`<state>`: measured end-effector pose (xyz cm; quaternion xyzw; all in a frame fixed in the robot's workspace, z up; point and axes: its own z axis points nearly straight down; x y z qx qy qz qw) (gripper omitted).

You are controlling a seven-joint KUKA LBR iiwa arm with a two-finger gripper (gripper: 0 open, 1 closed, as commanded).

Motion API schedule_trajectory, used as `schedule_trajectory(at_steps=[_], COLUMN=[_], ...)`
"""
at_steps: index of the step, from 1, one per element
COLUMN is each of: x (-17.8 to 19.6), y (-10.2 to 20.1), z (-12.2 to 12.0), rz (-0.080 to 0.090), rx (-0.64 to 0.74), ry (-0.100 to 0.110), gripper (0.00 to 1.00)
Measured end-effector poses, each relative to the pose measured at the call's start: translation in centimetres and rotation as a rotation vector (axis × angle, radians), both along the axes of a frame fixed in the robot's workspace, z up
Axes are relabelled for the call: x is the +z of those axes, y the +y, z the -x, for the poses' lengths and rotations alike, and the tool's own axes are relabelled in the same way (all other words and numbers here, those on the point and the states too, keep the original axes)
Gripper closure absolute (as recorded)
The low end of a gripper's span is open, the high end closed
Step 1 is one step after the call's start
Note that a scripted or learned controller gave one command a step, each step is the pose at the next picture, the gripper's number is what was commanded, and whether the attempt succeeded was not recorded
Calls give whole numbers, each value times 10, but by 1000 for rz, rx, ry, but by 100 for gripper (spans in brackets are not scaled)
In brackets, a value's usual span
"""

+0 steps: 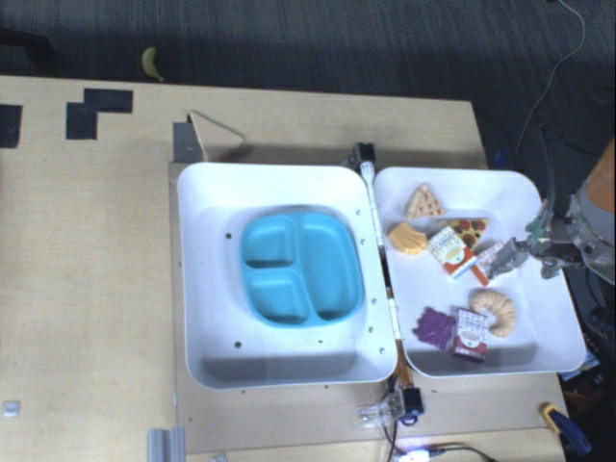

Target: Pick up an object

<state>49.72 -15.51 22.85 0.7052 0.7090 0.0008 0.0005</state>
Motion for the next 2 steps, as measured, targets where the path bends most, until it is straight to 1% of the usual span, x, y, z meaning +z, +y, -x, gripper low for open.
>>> schedule_trajectory(at_steps=[1, 2], x=[-133, -121], y=[-11, -11], z=[2, 0], rz=[1, 2], rx=[-3, -2], ry=[-2, -9], gripper=[0, 100])
